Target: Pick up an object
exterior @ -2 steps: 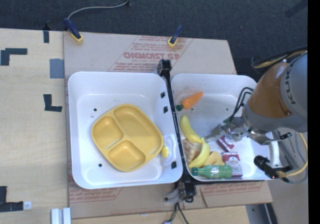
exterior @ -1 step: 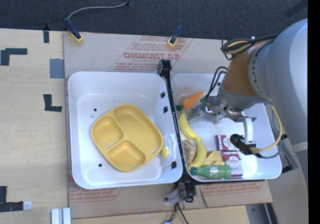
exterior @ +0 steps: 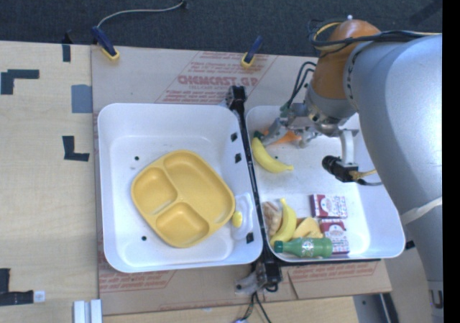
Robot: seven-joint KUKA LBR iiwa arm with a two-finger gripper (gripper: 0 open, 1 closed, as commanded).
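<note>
I have the hand [exterior: 287, 131] low in the upper part of the right bin [exterior: 374, 242], near its back wall, right of centre in the frame, with the grey arm and its orange band coming in from the right above it. I cannot tell from this angle whether it is released or clenched; the wrist body covers most of it, and nothing reads clearly as held. An orange object [exterior: 290, 139], perhaps a carrot, lies touching or just under the hand, and a yellow banana [exterior: 270, 159] lies just below and to the left of it, close to the divider between the bins. I judge the orange piece to be the target, since the hand sits over it. To do this well I would centre on that piece, keep off the banana beside it, and stay off the bin wall above it. I would confirm a grip only once the piece is seen rising with the hand. Lower in that bin sit a second banana [exterior: 287, 219], a green bottle [exterior: 305, 247] and red-and-white cartons [exterior: 329, 206], well apart from the hand. The left bin [exterior: 115, 134] holds a yellow divided plate [exterior: 183, 198].
</note>
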